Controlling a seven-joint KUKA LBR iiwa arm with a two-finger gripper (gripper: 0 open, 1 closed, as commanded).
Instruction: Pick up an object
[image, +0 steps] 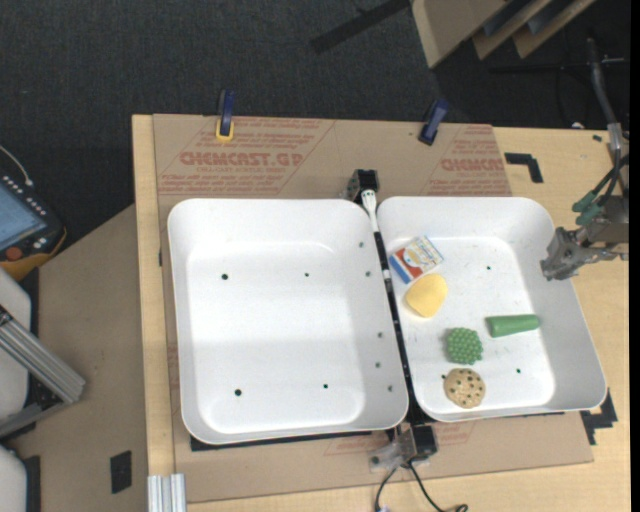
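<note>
Hand (562, 258) at right rim of right bin (570, 330); whether spread or pressed together, cannot tell. Nothing seen between its tips. Inside right bin, apart from hand: green cylinder (513, 324), green bumpy ball (463, 345), round cookie (464, 387), yellow lemon-like piece (427, 296), small red-blue packet (414, 257) just above it. Left bin (200, 300) alongside, both on tabletop (110, 300).

robot lab: clamped cardboard bench (300, 150), twin white bins (200, 300).
</note>
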